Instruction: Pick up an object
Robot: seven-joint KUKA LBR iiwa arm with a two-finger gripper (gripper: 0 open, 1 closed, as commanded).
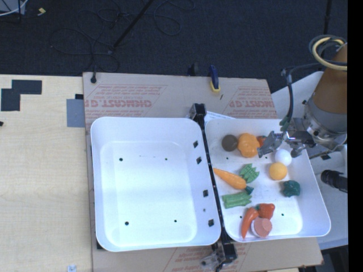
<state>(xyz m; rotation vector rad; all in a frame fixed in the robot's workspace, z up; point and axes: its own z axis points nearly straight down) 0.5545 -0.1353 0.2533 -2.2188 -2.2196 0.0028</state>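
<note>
Gripper [276, 144] hangs low over the right bin [317, 222], and if it is open I cannot tell; just near it lies a white ball [282, 157], beside an orange ball [277, 171].

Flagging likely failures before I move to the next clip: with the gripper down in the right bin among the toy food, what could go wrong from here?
1. The gripper sits low beside the white ball and the orange fruit; closing here might nudge the round ball away rather than catch it.
2. Items crowd together: the yellow ball and brown ball lie close by, so a sideways move could knock them.
</note>
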